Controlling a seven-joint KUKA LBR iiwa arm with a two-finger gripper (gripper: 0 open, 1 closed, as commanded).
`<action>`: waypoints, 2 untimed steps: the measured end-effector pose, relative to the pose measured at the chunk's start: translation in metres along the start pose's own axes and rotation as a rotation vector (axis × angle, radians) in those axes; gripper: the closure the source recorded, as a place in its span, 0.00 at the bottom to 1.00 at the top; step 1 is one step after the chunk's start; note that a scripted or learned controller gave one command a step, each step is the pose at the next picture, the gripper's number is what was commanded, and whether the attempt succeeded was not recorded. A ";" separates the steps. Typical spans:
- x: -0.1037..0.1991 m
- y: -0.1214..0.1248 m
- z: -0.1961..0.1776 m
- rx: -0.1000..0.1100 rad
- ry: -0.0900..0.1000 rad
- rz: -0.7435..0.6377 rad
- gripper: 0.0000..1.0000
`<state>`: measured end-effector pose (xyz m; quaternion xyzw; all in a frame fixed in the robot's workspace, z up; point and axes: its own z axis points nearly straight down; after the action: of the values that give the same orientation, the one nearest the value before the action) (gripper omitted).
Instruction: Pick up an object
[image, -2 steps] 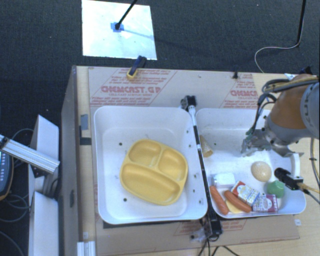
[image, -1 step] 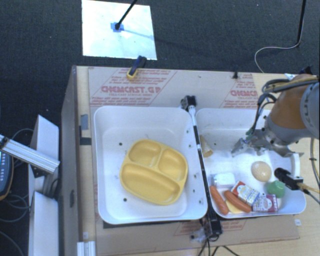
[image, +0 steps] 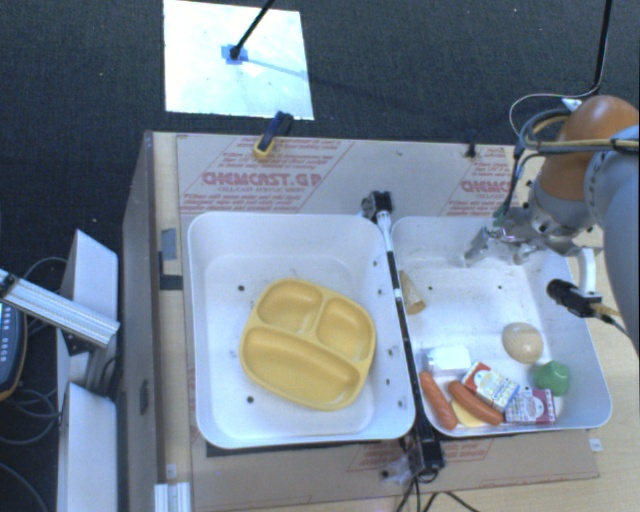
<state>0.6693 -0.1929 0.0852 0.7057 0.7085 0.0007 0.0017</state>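
Sausages (image: 463, 399), two orange-red ones, lie at the near edge of the right bin (image: 436, 275), one slanting by the bin's near left corner, the other just beside a yellow slice (image: 463, 413) and a small printed carton (image: 496, 385). Next to the carton sits a pink-and-white packet (image: 532, 405), and just beyond that a green round item (image: 551, 377) rests by the bin's right wall. A little farther back are a white block (image: 448, 358) and a pale egg-shaped object (image: 522, 342), apart from each other. Against the divider between the bins, a small tan item (image: 411, 294) lies alone. Left bin (image: 215, 300) carries a yellow sectioned plate (image: 308, 342) near its middle. At the far right corner of the right bin, the pincer (image: 490, 243) hangs low over bare white floor, well apart from every object; nothing sits between its fingers, though whether they are spread or closed I cannot tell. Beyond the bins, the worktop (image: 330, 170) shows red printed lettering and a yellow-tipped tool (image: 269, 137).
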 end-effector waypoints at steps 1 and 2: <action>0.031 -0.064 0.000 0.002 0.001 0.002 0.00; 0.040 -0.144 0.000 0.003 0.002 0.003 0.00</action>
<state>0.5254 -0.1531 0.0843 0.7068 0.7074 0.0002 0.0000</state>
